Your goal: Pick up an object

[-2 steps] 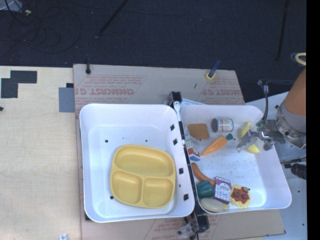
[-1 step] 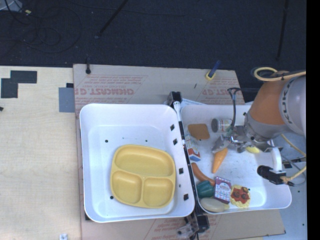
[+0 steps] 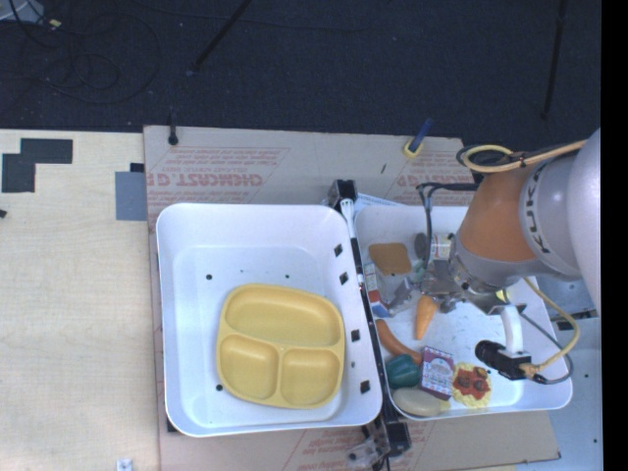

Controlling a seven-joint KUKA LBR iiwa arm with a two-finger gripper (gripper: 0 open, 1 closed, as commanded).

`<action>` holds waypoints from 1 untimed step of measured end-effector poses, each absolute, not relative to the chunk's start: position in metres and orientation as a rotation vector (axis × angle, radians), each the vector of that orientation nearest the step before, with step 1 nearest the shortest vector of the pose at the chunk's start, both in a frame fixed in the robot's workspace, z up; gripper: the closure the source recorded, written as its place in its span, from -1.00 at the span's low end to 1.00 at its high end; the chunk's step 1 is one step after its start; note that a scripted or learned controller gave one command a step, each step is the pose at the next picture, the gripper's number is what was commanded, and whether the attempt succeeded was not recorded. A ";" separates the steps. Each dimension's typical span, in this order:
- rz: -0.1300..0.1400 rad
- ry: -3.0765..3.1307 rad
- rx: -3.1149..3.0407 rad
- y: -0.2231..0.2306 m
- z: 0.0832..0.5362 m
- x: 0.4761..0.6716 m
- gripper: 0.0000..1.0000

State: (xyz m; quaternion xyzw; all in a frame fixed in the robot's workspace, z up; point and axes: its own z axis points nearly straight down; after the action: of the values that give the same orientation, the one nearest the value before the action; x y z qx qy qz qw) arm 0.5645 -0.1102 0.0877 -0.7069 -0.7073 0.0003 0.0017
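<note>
Overhead view of the worktop [image 3: 69, 312], on which a sheet of printed cardboard [image 3: 245, 165] carries two shallow white bins set side by side; the left bin [image 3: 186, 263] holds a yellow divided plate [image 3: 282, 344] lying flat, its three compartments facing up; the right bin [image 3: 459, 337] holds a scatter of small items. The grey arm [image 3: 581, 214], with its orange band [image 3: 496, 229], reaches in from the right and places the gripper [image 3: 429, 285] low over the middle of the right bin; whether the gripper is open or closed cannot be told from this angle. An orange carrot [image 3: 424, 318] stands nearly on end directly beneath the gripper, its upper end touching or just short of it; whether it is gripped cannot be told. A brown square slice [image 3: 390, 257] lies towards the far left corner of the same bin; a grey piece [image 3: 396, 293] lies just beside the gripper on its left; an orange-brown sausage shape [image 3: 392, 339] lies against the left wall, near the carrot; along the near wall sit a green item [image 3: 400, 369], a dark pink packet [image 3: 438, 372], a red and yellow item [image 3: 472, 385] and a pale oval [image 3: 420, 402], close together.
</note>
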 end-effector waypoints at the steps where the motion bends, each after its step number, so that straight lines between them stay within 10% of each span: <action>1: -0.001 -2.214 -2.220 -0.111 0.098 0.565 1.00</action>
State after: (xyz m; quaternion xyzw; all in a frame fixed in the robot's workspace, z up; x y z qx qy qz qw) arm 0.5648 -0.1108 0.0982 -0.7080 -0.7062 -0.0002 0.0032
